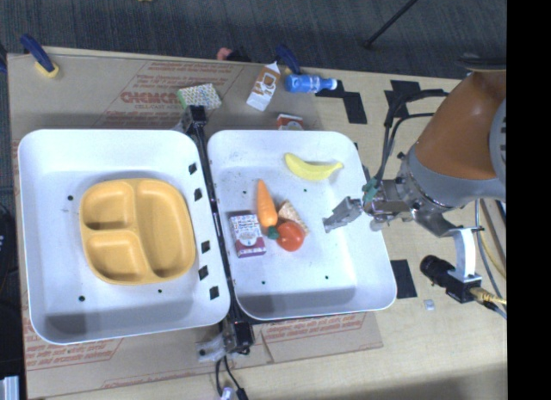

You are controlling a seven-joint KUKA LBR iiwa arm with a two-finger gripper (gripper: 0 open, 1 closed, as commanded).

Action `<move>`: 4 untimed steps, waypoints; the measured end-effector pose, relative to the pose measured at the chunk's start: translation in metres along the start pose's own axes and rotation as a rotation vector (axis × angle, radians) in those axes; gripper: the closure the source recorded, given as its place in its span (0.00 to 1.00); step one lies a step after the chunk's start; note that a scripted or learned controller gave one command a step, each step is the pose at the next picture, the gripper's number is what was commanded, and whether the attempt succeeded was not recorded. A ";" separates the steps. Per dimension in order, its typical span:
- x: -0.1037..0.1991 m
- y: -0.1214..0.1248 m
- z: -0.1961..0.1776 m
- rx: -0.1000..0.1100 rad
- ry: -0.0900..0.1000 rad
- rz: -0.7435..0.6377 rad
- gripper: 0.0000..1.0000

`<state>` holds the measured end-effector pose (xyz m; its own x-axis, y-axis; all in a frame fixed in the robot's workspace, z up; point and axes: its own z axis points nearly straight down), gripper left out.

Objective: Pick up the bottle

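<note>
Gripper (342, 214) hanging over right bin (366, 278), can't tell fingers' state, nothing visibly held. Banana (312, 166), carrot (266, 204), tomato (290, 236) nearby. Blue bottle (308, 84) lying outside on cardboard-covered bench (129, 89), behind bin. Yellow tray (138, 230) in left bin (52, 153). Dark carpet (258, 3) beyond.

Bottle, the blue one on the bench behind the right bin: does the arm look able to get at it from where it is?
Probably yes. The bottle lies on its side on open bench beyond the right bin, with only a small carton beside it. The gripper is over that bin, nothing between them.
</note>
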<state>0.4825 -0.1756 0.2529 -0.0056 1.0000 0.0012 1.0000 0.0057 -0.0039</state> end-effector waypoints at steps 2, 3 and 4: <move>-0.035 -0.007 0.059 0.001 0.000 0.142 1.00; -0.031 -0.006 0.035 -0.003 -0.002 -0.083 1.00; -0.036 -0.006 0.035 -0.004 -0.003 0.080 1.00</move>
<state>0.4763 -0.2113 0.2181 0.0747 0.9972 -0.0017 0.9972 -0.0747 0.0001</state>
